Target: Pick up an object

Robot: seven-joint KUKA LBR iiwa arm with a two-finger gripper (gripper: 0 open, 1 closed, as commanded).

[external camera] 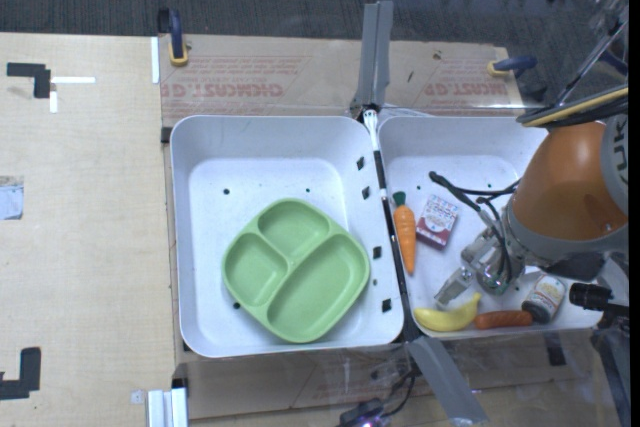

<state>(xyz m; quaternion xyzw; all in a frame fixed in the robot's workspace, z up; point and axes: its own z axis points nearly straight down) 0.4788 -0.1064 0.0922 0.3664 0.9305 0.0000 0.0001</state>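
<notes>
Camera view looks down on two white bins side by side on a pale wooden tabletop, and the arm, grey with its big orange band, comes in from the right over the right bin. Its gripper hangs low in the near part of that bin, with the metal fingers slanting down and to the left, their tips right at the top edge of a yellow banana. From where I stand the fingers look close together, with only a narrow gap, and nothing sits between them; whether the tips actually touch the banana I cannot tell. The banana lies against the near wall of the bin, and just to its right lies a red chili-like piece, then a small jar with a pale label, partly under the arm. Farther back in the same bin an orange carrot with a green top lies along the left wall, and a small red and white box sits just beside it to the right. A black cable loops over the bin floor near the box. The left bin holds a green divided plate, lying flat and turned at an angle.
</notes>
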